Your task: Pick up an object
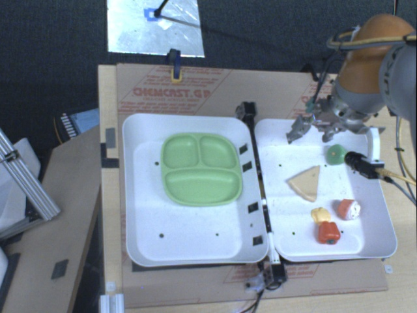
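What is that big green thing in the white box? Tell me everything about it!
It is a green plate with rounded corners, and it looks like smooth plastic. Raised ridges split it into three parts: two small ones at the far side and one long one at the near side. It lies flat, right side up, on the floor of the left bin, a bit toward the far side, apart from the bin's walls. Nothing lies in it, and nothing but the bin touches it.

Single fixed camera above bench [215, 83], slanted down, both bins [140, 194] framed.
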